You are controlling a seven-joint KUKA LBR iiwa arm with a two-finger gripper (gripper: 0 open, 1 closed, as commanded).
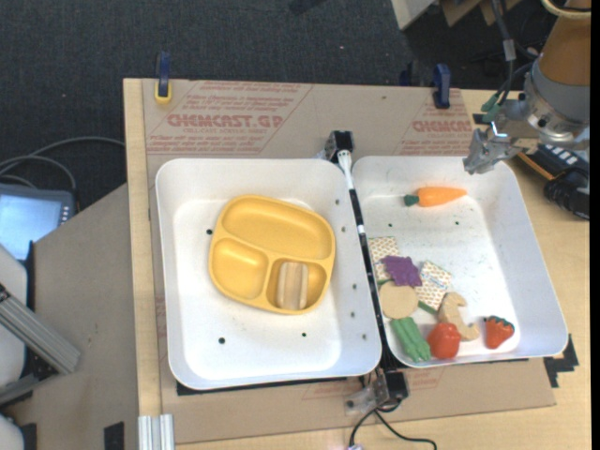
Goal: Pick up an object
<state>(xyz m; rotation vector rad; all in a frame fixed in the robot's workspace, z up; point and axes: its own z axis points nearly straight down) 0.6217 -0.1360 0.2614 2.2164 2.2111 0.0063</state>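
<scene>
Camera view, looking down at a slant. Jaws (478, 157) sit at the upper right of the frame, over the top rim of the right bin (525, 242); whether they are open or closed cannot be told, and nothing shows between them. Toy carrot (436, 196) lies in the upper part of the right bin, just below and left of the jaws, apart from them. Small play-food cluster sits low in the same bin: purple piece (402, 270), green piece (410, 337), red tomato (444, 341), strawberry (499, 331). Left bin (178, 251) holds a yellow divided plate (272, 253). Both bins rest on the table (234, 120).
</scene>
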